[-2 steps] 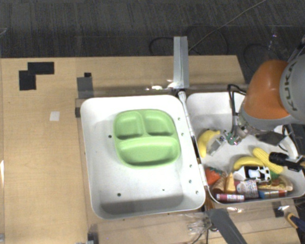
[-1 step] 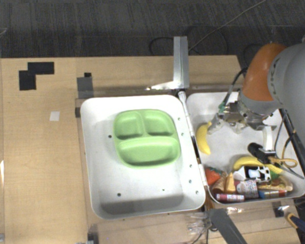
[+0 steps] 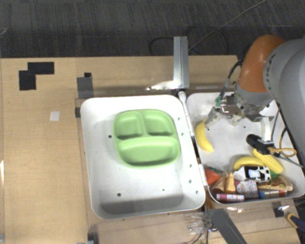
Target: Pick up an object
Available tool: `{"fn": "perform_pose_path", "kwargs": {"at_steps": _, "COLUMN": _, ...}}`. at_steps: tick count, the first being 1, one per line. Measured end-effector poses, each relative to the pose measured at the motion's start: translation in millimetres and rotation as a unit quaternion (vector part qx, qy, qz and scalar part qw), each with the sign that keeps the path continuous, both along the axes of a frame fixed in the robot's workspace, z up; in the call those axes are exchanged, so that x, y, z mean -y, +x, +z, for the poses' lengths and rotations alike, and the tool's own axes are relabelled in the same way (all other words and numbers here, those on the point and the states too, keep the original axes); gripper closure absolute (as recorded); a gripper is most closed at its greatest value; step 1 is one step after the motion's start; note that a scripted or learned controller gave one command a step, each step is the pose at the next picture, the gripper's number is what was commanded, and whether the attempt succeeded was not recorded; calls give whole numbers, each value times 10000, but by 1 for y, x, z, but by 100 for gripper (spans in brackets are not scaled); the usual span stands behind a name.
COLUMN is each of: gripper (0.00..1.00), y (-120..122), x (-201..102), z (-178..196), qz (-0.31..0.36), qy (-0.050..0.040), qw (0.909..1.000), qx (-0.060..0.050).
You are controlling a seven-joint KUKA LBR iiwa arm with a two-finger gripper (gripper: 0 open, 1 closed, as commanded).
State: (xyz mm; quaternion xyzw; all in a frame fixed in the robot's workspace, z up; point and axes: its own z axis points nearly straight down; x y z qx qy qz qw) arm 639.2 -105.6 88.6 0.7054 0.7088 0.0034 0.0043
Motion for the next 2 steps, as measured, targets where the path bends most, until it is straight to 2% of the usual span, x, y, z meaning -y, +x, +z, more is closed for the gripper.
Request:
{"fn": "perform_pose_path", "kwargs": {"at_steps": 1, "gripper": 0, "y": 20, "x": -52, "z": 98, "qz": -2114, "qy": 24, "qw": 9774, "qx": -24}}
{"fn": "perform_pose_path", "kwargs": {"at_steps": 2, "gripper": 0, "y": 31, "x": -102, "z": 177, "qz": -3027, "qy": 33, "qw": 9531, "qx": -24}}
